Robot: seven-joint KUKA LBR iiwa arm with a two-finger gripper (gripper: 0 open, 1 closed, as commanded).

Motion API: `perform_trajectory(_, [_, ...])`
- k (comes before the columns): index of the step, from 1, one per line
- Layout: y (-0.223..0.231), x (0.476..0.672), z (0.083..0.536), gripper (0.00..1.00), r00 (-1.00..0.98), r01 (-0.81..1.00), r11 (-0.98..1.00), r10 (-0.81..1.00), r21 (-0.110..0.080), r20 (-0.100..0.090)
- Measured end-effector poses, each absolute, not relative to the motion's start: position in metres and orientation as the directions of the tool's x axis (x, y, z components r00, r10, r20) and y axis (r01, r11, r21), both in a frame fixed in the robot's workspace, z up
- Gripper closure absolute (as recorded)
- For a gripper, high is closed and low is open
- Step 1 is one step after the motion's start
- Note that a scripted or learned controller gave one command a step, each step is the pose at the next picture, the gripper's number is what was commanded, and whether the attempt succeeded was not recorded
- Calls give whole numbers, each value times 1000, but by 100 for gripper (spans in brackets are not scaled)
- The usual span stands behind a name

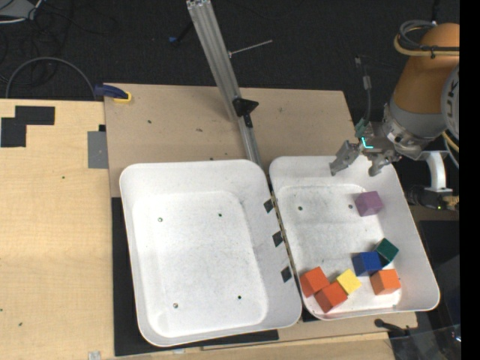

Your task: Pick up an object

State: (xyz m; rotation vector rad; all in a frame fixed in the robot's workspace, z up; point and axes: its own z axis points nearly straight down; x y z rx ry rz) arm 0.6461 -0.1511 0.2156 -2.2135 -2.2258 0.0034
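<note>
Small coloured cubes, clustered in the near corner of the right white plastic bin (420,272): two orange-red cubes (323,289), yellow cube (349,281), blue cube (367,262), orange cube (385,280), dark green cube (388,250). Farther up that bin, alone, pale purple cube (368,202). Beyond it, over the bin's far rim, grey two-finger gripper (361,162), fingers spread, clutching nothing. Left of that bin, second white bin (150,178). Behind both, slanted aluminium rail (222,66).

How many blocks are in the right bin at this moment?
7: purple block alone near the far side; green, blue, yellow, one orange and two more orange clustered at the near edge.
</note>
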Motion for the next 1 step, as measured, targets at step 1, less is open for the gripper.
perform_trajectory(1, [-151, 646, 216, 0, -6, 1000, 6, 1000, -3, 0])
